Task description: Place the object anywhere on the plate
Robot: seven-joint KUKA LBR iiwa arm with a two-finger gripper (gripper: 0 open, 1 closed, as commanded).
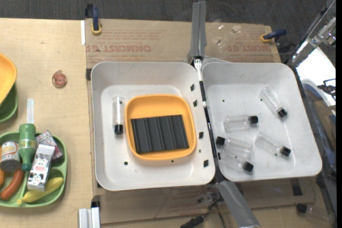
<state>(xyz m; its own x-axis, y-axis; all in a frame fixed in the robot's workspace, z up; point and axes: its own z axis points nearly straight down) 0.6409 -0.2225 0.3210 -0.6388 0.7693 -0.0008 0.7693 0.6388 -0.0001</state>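
An orange plate point(159, 101) with rounded corners lies in the middle of the left white bin point(107, 171). A black ridged rectangular block point(160, 133) rests flat on the plate, covering its nearer half. A clear vial with a black cap point(117, 114) lies on the bin floor just left of the plate, cap toward the front. Several more clear black-capped vials are scattered in the right white bin point(302, 115), among them one at the back right point(272, 101), one in the middle point(240, 123) and one at the front point(239, 161).
On the wooden table to the left, a green tray point(56, 189) holds toy food and a bottle. An orange and green bowl point(5, 83) and a small pink disc point(59, 79) lie behind it. Cardboard and two clamps sit behind the bins.
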